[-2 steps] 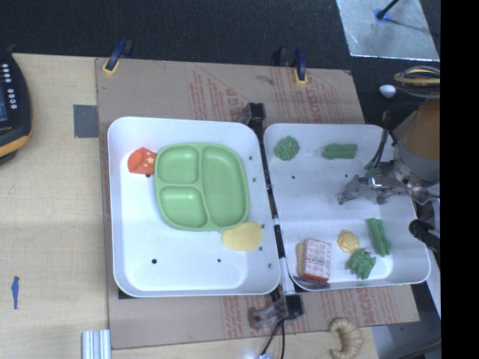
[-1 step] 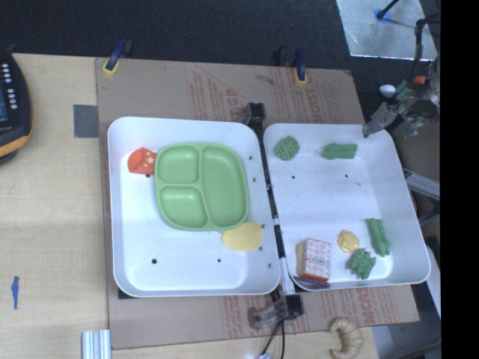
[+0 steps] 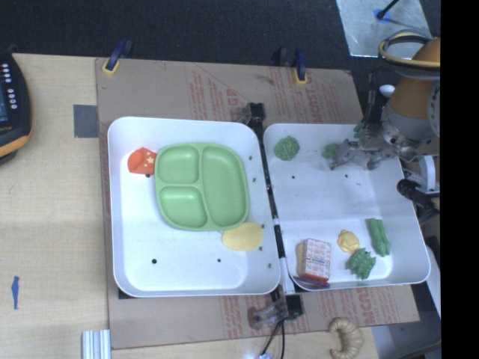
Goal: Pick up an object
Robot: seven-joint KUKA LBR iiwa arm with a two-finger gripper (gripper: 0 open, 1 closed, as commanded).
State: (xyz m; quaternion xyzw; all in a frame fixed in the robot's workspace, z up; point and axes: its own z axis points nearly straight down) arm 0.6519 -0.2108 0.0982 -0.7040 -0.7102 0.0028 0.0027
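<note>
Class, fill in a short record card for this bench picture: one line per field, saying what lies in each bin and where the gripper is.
left bin: green divided plate, red piece at the plate's left, yellow piece at the plate's lower right
right bin: round green piece, small box, yellow lump, two green pieces at lower right
gripper: over the right bin's top edge, beside a small green piece
arm: enters from the right

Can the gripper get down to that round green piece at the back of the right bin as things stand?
Probably yes. The round green piece lies alone on bare bin floor, apart from the gripper, which is at the back of the same right bin with nothing between them.
</note>
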